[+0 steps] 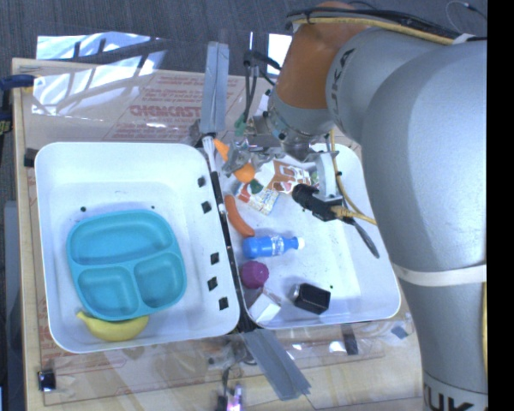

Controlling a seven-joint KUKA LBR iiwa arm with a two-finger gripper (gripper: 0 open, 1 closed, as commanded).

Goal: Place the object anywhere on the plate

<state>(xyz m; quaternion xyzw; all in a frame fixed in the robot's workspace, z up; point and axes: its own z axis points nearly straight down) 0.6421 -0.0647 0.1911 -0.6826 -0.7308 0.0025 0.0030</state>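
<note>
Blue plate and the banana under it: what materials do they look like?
Plate: probably moulded plastic, smooth with a soft sheen, one flat turquoise colour and rounded compartment walls. Banana: likely a plastic toy, uniform yellow and slightly glossy, though real fruit cannot be ruled out.

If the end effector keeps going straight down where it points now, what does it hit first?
Most likely the small snack packet in the cluttered upper end of the right bin, directly beneath the end effector. Depth is hard to judge from this slant.
</note>
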